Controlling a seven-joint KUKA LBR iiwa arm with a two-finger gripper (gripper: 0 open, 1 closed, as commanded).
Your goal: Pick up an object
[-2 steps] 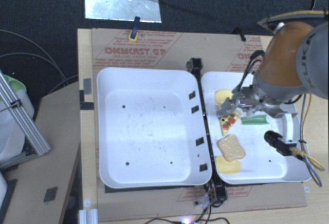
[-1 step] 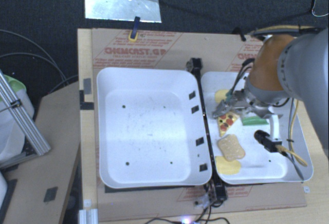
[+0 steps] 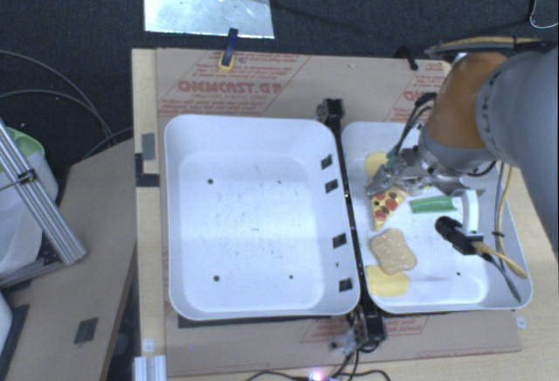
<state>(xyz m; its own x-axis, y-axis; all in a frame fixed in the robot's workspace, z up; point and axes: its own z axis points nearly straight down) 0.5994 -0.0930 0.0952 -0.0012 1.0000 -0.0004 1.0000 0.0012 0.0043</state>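
In the right bin [image 3: 502, 283] my gripper [image 3: 385, 183] hovers over the pizza slice [image 3: 385, 206]; its opening I cannot tell. Next, descend and close.

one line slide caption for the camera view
KUKA arm's end effector low over the right bin, above a pizza slice toy beside a green piece and bread slice.

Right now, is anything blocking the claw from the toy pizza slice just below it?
Nothing visible. The gripper hangs right over the pizza slice in the right bin; the bread slice and green piece lie off to the sides.
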